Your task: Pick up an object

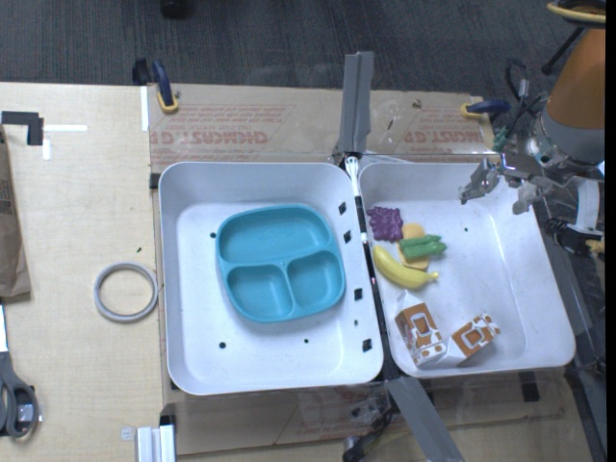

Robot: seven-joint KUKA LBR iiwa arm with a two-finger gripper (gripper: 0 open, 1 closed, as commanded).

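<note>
Dark floor borders a pale tabletop (77, 191) that carries two white bins side by side. Your gripper (500, 187) hangs over the upper right edge of the right bin (539, 287), its two fingers spread apart with nothing between them. From the gripper, the candidates lie toward seven and eight o'clock: a purple grape bunch (386, 222), a green piece (423, 247) just beside it, and a banana (402, 271) just below those. Farther along, at about seven o'clock, a small carton (421, 334) and a brown-and-white block (476, 335) sit near the bin's lower wall. Beyond, at nine o'clock, the left bin (192, 345) holds a blue divided plate (280, 263). You have picked up nothing yet: descent, closing and lifting all remain, as I judge it.
</note>
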